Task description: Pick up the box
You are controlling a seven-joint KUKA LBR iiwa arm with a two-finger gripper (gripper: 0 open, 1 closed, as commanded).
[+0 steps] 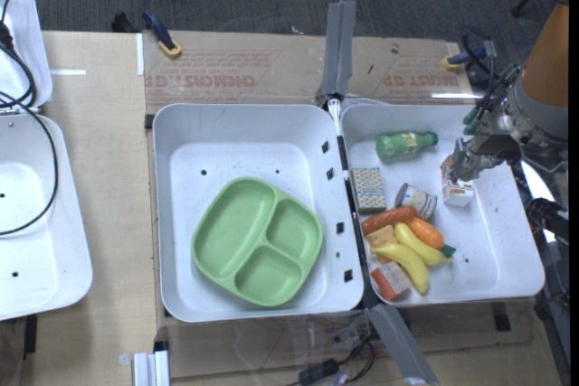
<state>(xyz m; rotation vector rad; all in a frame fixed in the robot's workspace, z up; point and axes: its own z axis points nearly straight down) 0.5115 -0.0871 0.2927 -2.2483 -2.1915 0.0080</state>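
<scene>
A small white box with a red patch (pixel 459 193) lies in the right bin (pixel 507 276), near its right side. My gripper (pixel 463 167) hangs directly over the upper edge of this box, touching or nearly touching it. Whether it grips the box is hidden by the gripper body. A second small box with a green-and-white pattern (pixel 366 189) lies at the left edge of the same bin, well away from the gripper.
The right bin also holds a green bottle (pixel 406 143), a small can (pixel 416 199), a carrot (pixel 403 220), bananas (pixel 412 253) and a red-ended item (pixel 390 282). A green divided plate (pixel 259 240) lies in the left bin (pixel 181 140).
</scene>
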